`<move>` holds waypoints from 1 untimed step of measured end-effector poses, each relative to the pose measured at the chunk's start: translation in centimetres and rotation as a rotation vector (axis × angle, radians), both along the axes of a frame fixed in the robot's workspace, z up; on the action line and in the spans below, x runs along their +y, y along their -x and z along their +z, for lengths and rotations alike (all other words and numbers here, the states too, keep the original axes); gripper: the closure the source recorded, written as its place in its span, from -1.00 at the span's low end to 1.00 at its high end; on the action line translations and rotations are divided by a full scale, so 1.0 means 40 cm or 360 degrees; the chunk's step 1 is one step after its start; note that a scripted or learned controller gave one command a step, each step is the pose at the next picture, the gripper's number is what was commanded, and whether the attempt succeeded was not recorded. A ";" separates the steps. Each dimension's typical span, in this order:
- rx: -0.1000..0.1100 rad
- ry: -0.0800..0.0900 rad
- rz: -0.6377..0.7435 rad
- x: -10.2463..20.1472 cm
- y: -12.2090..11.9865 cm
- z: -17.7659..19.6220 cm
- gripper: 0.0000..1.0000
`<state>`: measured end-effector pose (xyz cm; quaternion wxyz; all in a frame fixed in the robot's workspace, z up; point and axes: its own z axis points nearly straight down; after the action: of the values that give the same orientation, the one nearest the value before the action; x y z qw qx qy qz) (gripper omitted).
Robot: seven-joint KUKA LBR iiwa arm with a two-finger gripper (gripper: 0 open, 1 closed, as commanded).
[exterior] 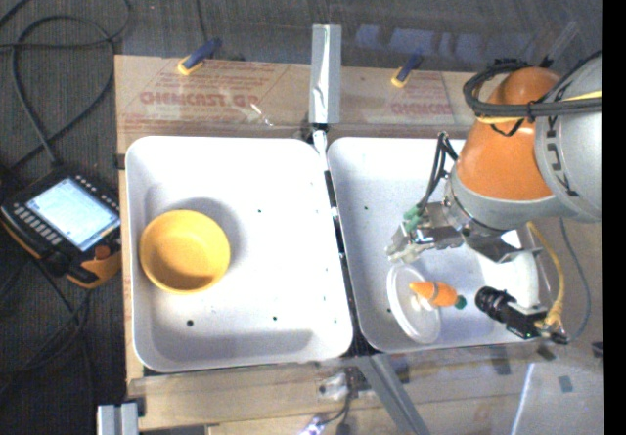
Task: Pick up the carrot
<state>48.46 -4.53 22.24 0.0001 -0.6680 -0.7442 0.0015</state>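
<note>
The carrot [436,294], small and orange with a green tip at its right end, lies in the right bin [372,189] near the front edge. It rests on a clear round dish [411,311]. My gripper [414,236] hangs just above and to the left of the carrot, a short way apart from it, and nothing shows in its grasp. The grey arm with its orange band [504,164] reaches in from the right over the bin's back right part.
A yellow bowl [184,249] sits at the left of the left bin [284,179]. A black fitting [507,311] on the arm's cabling lies right of the carrot. A handheld screen [64,223] rests off the bench to the left.
</note>
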 end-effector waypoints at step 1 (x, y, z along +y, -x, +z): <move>-0.0001 0.0001 -0.0001 -0.001 0.000 0.000 -1.00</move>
<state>48.46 -4.56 22.25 -0.0003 -0.6682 -0.7440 0.0017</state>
